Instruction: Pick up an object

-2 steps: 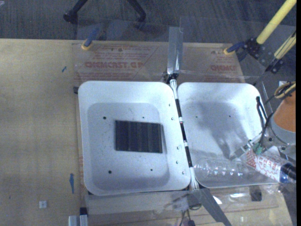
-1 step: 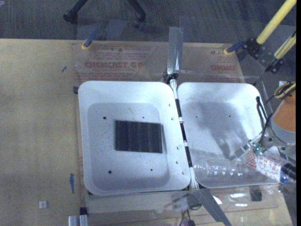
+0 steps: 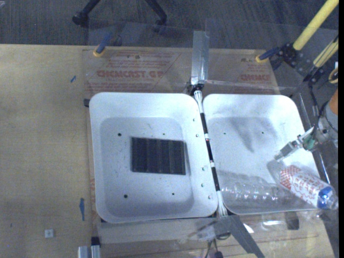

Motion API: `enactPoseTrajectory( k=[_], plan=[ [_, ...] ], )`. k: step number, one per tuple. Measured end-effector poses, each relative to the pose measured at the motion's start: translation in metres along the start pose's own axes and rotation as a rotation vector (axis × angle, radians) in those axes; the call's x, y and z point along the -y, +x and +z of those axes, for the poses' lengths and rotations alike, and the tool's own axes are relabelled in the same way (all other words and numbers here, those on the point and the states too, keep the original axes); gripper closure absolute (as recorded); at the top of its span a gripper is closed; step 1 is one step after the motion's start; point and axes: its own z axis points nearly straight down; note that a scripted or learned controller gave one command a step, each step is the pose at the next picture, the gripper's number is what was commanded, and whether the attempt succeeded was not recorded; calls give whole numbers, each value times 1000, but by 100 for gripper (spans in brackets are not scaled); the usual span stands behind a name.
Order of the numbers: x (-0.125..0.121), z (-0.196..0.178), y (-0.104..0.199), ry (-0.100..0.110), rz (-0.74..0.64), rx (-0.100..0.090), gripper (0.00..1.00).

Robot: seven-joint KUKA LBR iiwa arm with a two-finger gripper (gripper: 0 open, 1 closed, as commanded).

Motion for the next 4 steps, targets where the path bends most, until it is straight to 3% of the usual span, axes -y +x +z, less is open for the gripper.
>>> enactPoseTrajectory(
  k=[1,2,3,4],
  plan=[
    [38,66,14,-5,-65,4,0],
    [40,-8,14,0,-88,0,0],
    [10,72,25,-8,-417,9,0],
    [5,73,34,-4,-203,6,0]
  ],
)
